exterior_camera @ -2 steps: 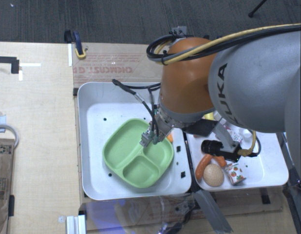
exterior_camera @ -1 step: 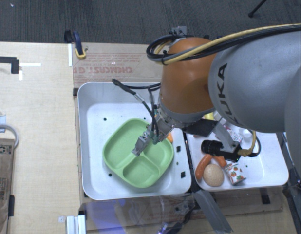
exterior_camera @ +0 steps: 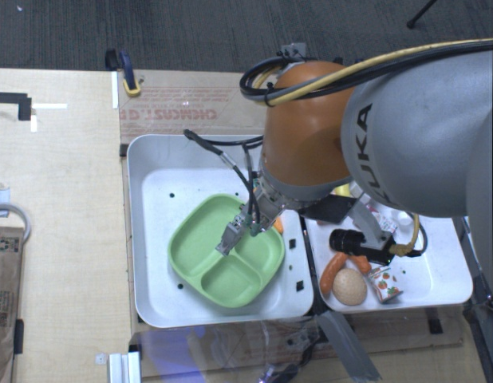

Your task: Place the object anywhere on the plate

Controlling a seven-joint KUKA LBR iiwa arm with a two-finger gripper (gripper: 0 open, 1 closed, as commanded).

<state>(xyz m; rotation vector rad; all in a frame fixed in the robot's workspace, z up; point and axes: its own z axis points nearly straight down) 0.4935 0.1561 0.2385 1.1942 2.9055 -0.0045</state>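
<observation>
Item 1: my gripper, above the green plate, over the ridge where its compartments meet. Wide or narrow: I cannot tell from this angle.

Item 2: green plate, 3 compartments, lying in the left bin, toward its near right part.

Item 3: small orange thing, just beside my wrist at the plate's right rim. I cannot tell whether it rests on the plate, on the bin floor, or hangs from my tool.

Item 4: right bin, holding 1 carrot, 1 beige egg-shaped ball touching the carrot, and 1 small carton just beside the ball.

Item 5: brown paper bag on the bench, well apart from both bins, at the left edge.
</observation>
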